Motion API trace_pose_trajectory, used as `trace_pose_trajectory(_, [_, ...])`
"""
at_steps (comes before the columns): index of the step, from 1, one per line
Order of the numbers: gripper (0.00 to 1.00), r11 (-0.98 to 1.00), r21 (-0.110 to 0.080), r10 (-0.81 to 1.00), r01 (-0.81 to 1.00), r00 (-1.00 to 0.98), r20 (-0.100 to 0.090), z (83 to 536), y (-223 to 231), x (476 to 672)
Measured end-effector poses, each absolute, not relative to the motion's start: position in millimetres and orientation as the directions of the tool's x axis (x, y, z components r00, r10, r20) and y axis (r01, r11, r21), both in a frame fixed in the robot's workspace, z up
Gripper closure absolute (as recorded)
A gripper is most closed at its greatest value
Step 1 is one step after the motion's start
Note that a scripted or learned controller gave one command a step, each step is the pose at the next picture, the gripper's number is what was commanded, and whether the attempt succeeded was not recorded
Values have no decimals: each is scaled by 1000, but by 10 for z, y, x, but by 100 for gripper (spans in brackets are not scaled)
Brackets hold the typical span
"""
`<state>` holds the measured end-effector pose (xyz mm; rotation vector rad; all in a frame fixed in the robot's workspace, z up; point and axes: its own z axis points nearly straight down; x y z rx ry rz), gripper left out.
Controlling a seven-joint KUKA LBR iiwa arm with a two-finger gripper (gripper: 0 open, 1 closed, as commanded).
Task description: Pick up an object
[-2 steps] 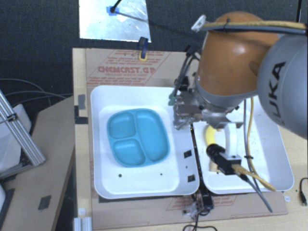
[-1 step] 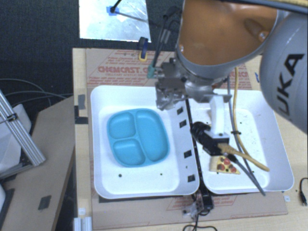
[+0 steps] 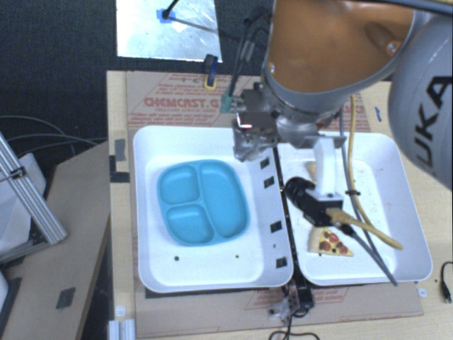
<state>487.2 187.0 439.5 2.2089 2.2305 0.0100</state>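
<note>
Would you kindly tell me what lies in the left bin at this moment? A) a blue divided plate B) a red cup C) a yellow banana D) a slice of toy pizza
A: the blue divided plate lies flat on the floor of the left bin, while the toy pizza slice lies in the right bin.

Tan wooden bench (image 3: pixel 81 190) is covered by a flat brown printed cardboard sheet (image 3: pixel 177 101); two shallow white plastic bins (image 3: pixel 152 261) are set on it, side by side, touching.
</note>
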Motion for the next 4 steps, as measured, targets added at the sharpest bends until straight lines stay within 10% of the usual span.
trace_pose_trajectory(1, [100,-5,-3,1000,1000,5,-2,3829,1247,4865])
trace_pose_trajectory(2, [100,13,6,1000,1000,-13,5,3908,2412,5250])
trace_pose_trajectory(3, [100,6,-1,1000,1000,-6,1,3913,2347,4848])
trace_pose_trajectory(4, [100,0,-11,1000,1000,0,-5,2663,2336,4847])
